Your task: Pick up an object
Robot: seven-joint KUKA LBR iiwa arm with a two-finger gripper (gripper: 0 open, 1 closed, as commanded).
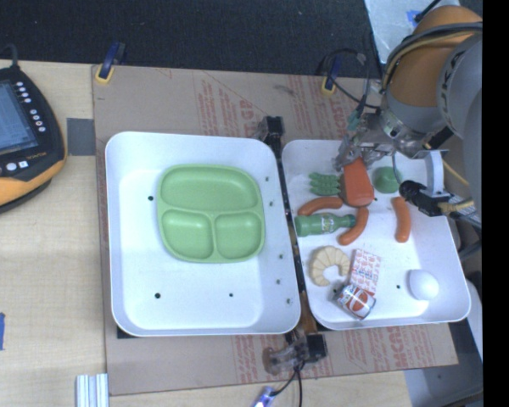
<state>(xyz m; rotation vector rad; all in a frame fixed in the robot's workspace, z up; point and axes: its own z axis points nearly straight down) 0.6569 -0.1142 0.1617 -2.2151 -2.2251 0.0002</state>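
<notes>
The arm (437, 53) is reaching over the right bin (441, 303), its gripper (360, 155) hanging just above the orange-red toy (357, 183) at the bin's far edge; whether anything is being held, I cannot tell. That 1 toy is looking like light, stiff, smooth plastic, likely slipping unless taken across its narrower middle.

Your wooden bench (42, 261) carries a cardboard sheet (195, 100) with two white bins (127, 227), left of the claw (360, 147).
</notes>
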